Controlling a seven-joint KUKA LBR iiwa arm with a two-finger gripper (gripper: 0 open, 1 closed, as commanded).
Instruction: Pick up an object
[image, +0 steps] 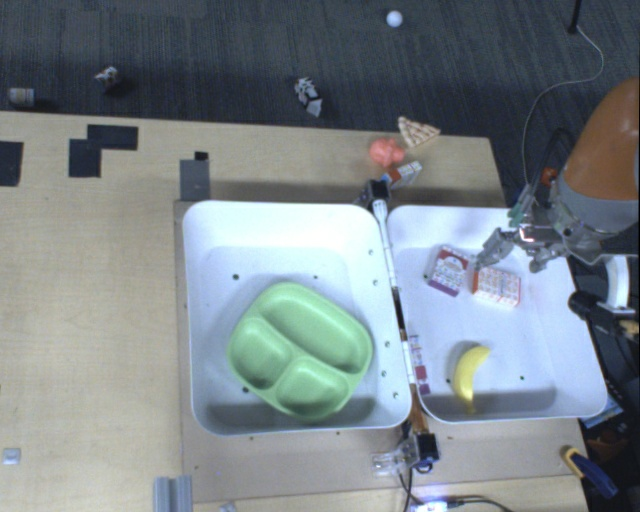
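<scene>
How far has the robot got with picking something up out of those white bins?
Nothing looks picked up yet. The end effector hangs over the right bin, close above two small red-and-white packets, which lie flat on the bin floor. The banana lies nearer the front, and the green divided plate sits in the left bin. Grasping and lifting remain.
</scene>
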